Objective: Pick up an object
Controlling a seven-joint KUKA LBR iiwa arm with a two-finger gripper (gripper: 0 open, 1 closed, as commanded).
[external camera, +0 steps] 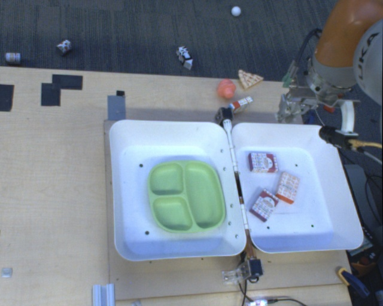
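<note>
Scene: a wooden bench [54,179] seen from above at a slant, bearing two shallow white bins side by side
Left bin [128,179]: holds a green divided plate [185,196] with three compartments, lying flat near the bin's middle
Right bin [326,203]: holds three small packets, all lying flat on the bin floor
Red and white packet [263,162]: nearest the far wall of the right bin, left of centre
Orange packet [288,187]: just right of and nearer than the first, tilted
Dark red packet [264,205]: nearest the camera of the three, touching or almost touching the orange one at its corner
Arm [350,36]: grey with an orange band, entering at the upper right
Gripper [293,110]: hanging over the bench just beyond the far right corner of the right bin, outside its rim, well apart from the packets
Gripper state: the metal fingers point downward with nothing seen between them; how far they are spread cannot be told from this angle
Beyond the bins: an orange ball [226,89], a triangular pizza-slice toy [250,79] and a small red and white tube [242,103] lie on the bench near the far edge
Dark floor [149,30]: a few small scattered bits, among them a white ball [236,11]
</note>
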